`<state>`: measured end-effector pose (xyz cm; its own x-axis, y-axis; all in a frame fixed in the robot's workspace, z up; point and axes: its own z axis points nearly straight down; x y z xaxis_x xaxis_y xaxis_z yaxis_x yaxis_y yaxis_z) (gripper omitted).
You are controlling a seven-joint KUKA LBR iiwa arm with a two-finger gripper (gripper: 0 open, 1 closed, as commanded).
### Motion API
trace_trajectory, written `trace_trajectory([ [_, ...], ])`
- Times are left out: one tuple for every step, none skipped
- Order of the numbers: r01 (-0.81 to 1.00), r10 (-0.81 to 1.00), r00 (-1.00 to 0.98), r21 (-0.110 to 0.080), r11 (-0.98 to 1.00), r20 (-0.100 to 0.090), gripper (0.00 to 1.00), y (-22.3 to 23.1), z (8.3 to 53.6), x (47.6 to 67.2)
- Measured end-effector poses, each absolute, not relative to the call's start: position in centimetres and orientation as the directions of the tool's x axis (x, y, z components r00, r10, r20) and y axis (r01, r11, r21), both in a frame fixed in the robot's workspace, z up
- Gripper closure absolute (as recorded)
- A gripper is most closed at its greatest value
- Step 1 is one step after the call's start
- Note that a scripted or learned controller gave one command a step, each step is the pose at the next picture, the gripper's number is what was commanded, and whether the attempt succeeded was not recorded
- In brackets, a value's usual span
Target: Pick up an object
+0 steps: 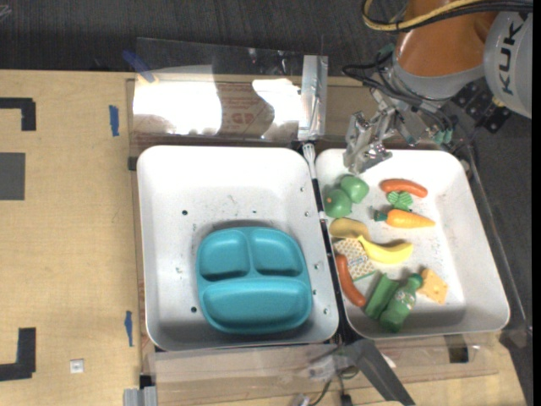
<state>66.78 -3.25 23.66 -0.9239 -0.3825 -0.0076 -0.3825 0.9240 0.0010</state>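
My gripper (365, 157) hangs over the back left corner of the right bin (482, 252), just above and behind a green pepper (347, 194). Nothing shows between its metal fingers (358, 152). Below it lie toy foods: a red sausage (403, 188), an orange carrot (408, 219), a yellow banana (385, 250), a red chili (349, 282), a green cucumber (379, 294), a green bottle (401, 303) and a cheese wedge (434, 288).
The left bin (169, 184) holds a teal divided tray (252, 279) in its front half. A shiny metal divider (311, 100) and clear sheet stand behind the bins. Cardboard covers the bench on the left.
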Motion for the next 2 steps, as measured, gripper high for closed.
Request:
trace_trajectory([
  [-0.352,-0.352,-0.936,-0.005,0.936,-0.015,1.00,-4.7,30.4,66.9],
  [-0.476,-0.476,-0.880,0.003,0.880,-0.001,1.00,1.0,21.0,66.6],
])
